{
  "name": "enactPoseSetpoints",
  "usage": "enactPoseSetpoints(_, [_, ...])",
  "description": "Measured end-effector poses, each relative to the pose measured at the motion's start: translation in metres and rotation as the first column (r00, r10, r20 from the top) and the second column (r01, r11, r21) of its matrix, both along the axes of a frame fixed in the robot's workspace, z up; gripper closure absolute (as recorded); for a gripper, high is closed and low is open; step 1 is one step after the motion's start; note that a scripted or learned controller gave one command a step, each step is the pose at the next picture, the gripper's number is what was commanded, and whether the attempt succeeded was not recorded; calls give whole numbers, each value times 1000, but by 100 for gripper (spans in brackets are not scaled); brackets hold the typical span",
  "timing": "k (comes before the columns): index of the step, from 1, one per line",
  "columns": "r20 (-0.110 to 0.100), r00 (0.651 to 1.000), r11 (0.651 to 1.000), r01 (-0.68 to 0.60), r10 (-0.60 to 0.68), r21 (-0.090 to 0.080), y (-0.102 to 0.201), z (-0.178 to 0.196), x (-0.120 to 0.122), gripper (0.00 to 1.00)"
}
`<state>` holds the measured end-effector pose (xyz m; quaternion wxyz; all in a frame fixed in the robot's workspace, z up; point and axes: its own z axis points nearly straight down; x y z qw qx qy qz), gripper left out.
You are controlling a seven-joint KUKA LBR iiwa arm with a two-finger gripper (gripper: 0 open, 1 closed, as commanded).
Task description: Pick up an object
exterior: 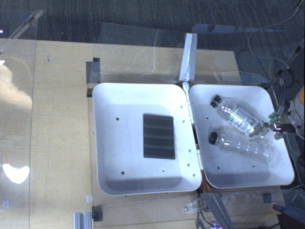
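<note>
Two shallow white bins sit side by side on the pale wooden counter (52,142). The left bin (109,128) fills the middle of the frame and holds a dark ribbed rectangular pad (158,136) lying flat near its centre. The right bin (286,168) holds two clear plastic bottles with dark caps. The upper bottle (233,114) lies tilted, its cap toward the upper left and its base toward the lower right. The lower bottle (240,144) lies nearly level just below it, cap pointing left, and the two bottles are near each other, almost touching at their right ends.

The tool (270,125) comes in at the right edge of the frame, over the right side of the right bin, close to the base of the upper bottle. Whether its fingers are wide or narrow cannot be told from here, and no bottle is seen between them.

A narrow metal strip (188,56) stands above the gap between the bins.
</note>
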<state>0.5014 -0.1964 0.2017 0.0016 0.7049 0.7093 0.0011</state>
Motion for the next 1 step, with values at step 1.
enactPoseSetpoints(1, [16,1000,1000,-13,13,-5,-6,-94,66,0])
